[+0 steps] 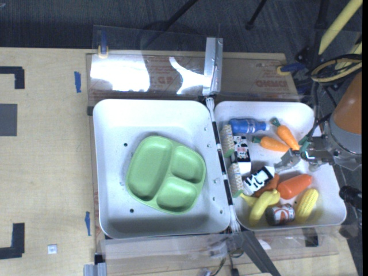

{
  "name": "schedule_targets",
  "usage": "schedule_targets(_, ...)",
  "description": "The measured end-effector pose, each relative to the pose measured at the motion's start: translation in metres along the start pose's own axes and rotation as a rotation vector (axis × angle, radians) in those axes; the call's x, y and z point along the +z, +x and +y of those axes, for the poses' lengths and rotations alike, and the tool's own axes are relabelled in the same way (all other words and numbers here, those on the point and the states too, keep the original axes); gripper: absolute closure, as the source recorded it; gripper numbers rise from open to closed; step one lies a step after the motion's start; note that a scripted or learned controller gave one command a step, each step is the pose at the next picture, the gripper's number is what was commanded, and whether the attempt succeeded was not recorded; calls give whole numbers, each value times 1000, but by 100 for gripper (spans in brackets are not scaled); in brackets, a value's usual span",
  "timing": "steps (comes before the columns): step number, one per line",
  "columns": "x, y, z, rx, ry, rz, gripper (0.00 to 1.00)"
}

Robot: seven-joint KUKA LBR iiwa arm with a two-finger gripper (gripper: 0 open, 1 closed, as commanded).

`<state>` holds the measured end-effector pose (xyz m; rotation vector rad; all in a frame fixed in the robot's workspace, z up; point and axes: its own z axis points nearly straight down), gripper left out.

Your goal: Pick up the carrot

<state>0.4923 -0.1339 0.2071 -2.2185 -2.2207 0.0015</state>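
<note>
Two carrots [283,138] lie in the right bin [339,211], upper area, just beside my gripper [292,157]. My fingers stand spread, holding nothing, positioned low for approach.

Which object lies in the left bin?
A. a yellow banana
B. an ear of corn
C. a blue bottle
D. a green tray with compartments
D: the green tray with its compartments lies in the left bin; the blue bottle, the banana and the corn all lie in the right bin.
</note>
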Motion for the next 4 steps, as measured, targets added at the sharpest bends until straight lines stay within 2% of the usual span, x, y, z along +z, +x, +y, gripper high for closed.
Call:
schedule_targets(1, 60, -12, 57, -135, -4, -2, 0)
schedule_targets(2, 118, -10, 117, -173, -6, -3, 0)
schedule_targets(3, 108, -11, 117, -172, -10, -4, 100)
schedule_targets(4, -7, 4, 105, -98, -4, -2, 100)
